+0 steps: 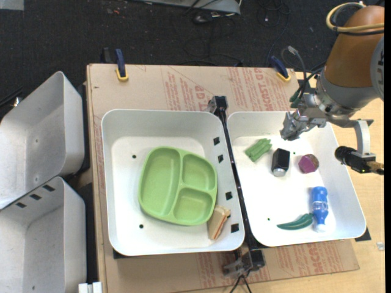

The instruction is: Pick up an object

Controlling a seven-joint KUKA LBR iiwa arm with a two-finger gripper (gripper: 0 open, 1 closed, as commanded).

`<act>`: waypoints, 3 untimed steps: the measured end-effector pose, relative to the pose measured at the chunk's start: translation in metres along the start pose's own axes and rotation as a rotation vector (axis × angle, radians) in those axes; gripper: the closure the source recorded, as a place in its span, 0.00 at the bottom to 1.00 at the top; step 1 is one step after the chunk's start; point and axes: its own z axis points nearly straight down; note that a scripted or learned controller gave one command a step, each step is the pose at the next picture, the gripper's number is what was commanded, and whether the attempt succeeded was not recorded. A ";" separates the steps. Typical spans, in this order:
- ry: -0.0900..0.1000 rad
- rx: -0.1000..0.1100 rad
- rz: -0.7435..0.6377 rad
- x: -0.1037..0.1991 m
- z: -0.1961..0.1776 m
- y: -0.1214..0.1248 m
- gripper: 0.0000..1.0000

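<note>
A grey-and-orange robot arm (pixel 351 54) reaches in from the right, its gripper (pixel 292 130) poised over the back of the right-hand bin (pixel 342 163); from this angle it cannot be told what the gripper is doing. Below it lie a light-green block (pixel 258 149), a black cylinder (pixel 280 162) and a purple, roundish object (pixel 308 163), with a blue bottle (pixel 319 207) and a dark-green pepper (pixel 296 223) nearer the front. The left-hand bin (pixel 122 139) holds a green divided plate (pixel 178 186) and, at its front corner, what appears to be a tan sandwich-like piece (pixel 217 223).
</note>
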 end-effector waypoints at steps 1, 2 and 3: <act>-0.001 -0.001 0.001 0.046 -0.005 -0.015 1.00; 0.000 0.002 0.000 0.096 0.013 -0.034 1.00; 0.000 0.001 0.001 0.145 0.025 -0.046 1.00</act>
